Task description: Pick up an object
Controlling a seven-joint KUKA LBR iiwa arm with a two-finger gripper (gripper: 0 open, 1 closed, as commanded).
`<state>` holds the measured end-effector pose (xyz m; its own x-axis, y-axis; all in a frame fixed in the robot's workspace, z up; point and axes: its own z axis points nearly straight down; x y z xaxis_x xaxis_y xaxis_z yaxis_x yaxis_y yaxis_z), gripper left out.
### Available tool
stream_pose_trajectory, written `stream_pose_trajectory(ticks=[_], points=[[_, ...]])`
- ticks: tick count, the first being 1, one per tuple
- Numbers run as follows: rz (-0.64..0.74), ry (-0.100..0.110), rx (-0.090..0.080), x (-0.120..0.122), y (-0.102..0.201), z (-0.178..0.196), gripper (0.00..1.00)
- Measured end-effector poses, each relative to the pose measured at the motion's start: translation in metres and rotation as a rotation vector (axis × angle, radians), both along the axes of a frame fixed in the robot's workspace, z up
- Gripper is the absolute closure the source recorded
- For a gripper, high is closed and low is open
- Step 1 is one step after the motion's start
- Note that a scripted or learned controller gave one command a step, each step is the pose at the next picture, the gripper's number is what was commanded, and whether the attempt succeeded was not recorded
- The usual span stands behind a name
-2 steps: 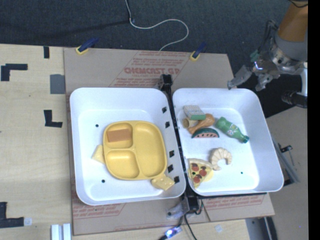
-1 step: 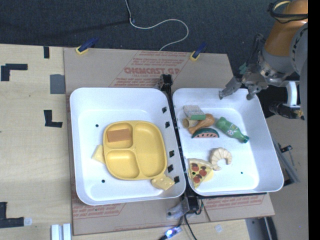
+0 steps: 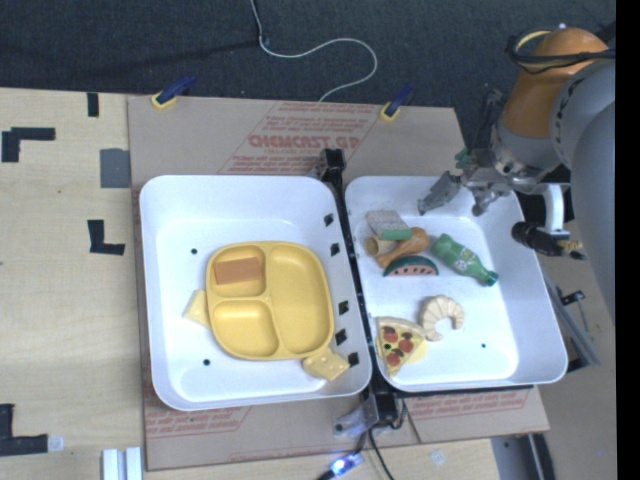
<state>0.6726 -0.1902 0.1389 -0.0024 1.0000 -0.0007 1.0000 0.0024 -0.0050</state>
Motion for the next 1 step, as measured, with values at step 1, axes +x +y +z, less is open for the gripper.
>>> stream_pose_trajectory(ticks=[1], points=[[0.001, -0.001, -0.001, -0.0004, 0.0012, -0.0531, 0.00]])
